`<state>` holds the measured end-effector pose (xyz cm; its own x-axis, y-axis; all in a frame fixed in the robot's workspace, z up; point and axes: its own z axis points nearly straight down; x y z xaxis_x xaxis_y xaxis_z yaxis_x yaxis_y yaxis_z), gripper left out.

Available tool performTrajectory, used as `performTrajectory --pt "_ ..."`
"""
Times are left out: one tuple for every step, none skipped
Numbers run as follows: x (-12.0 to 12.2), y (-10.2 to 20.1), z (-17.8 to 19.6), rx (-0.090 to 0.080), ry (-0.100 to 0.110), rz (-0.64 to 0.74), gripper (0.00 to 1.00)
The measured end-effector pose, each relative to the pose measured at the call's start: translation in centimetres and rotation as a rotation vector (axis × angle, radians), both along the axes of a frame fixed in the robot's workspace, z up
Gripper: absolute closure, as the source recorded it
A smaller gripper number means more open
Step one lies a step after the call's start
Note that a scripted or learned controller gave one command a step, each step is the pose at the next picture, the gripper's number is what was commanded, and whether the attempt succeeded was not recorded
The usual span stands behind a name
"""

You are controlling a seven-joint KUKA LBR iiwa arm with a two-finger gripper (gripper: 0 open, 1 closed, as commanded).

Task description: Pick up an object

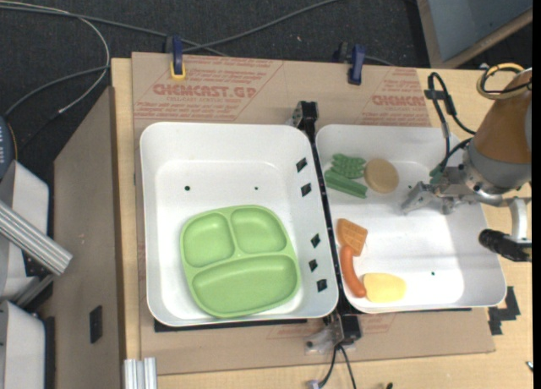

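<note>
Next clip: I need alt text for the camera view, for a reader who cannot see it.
A grey robot arm with an orange band reaches from the right into the right white bin, its gripper low near a round tan toy and green toy. Nearer the front lie orange, red and yellow toys. The left white bin holds a green divided plate.

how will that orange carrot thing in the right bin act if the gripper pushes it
The carrot looks long and rounded, so it may roll sideways when nudged. Its smooth, shiny surface suggests light, stiff plastic, probably slippery. It lies against the bin wall, which could block a clean grasp.
</note>
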<state>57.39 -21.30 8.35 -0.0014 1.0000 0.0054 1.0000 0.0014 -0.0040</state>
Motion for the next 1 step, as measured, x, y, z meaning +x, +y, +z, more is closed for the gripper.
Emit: performTrajectory --pt "0.12 -0.06 1.31 -0.002 -0.004 0.000 1.00"
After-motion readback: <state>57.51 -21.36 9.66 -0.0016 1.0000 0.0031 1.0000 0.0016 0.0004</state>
